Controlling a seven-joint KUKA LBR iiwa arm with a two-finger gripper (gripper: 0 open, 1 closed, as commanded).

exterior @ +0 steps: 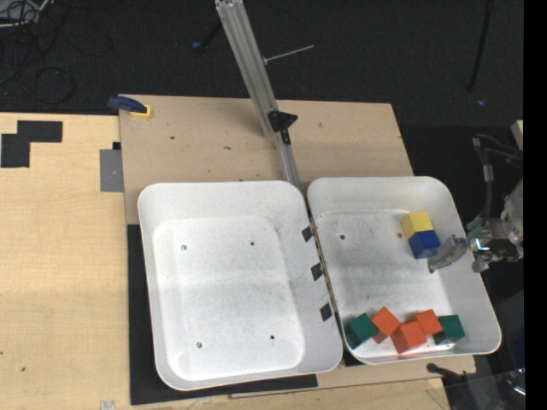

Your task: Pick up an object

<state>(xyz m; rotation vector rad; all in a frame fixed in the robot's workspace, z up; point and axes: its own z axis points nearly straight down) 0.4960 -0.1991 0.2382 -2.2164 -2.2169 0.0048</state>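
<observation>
Nothing is lifted yet: my gripper (455, 254) hangs at the right-hand edge of the right bin (376, 196), just beside the blue block (424, 243) with the yellow block (417, 223) touching it behind. Whether my jaws are apart or together I cannot tell from here, and no block sits between them. Green and orange blocks (407, 328) wait clustered along the near wall, so the whole pick is left to do.

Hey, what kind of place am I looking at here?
Probably a robotics lab set up for grasping trials. A wooden bench bears two white bins, the right one holding coloured blocks; an end effector reaches in beside them, and a metal rail slants up behind.
</observation>
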